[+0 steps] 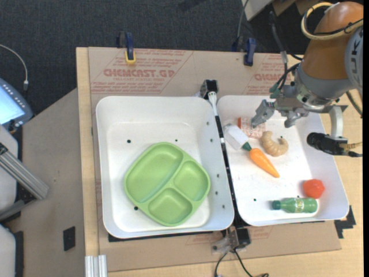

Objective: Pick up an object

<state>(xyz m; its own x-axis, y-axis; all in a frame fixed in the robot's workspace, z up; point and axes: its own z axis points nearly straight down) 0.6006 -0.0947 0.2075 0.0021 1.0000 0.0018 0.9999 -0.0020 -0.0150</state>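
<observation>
My gripper (pixel 275 118) hangs over the back of the right bin (pixel 328 154), its two fingers spread apart with nothing between them, so it is open. Just below it lies a tan croissant-shaped piece (pixel 274 143). An orange carrot (pixel 264 161) lies in front of that, pointing toward the bin's middle. A white block (pixel 235 137) and a small pink item (pixel 253 130) sit left of the gripper near the divider. Toward the front right are a red tomato (pixel 313 187) and a green bottle (pixel 295 205) lying on its side.
The left bin (pixel 115 126) holds a green divided plate (pixel 167 175). A black-and-white bar (pixel 219 137) runs between the bins. A black fitting (pixel 327 143) juts in at the right bin's edge. Cardboard (pixel 167 68) lies under both bins.
</observation>
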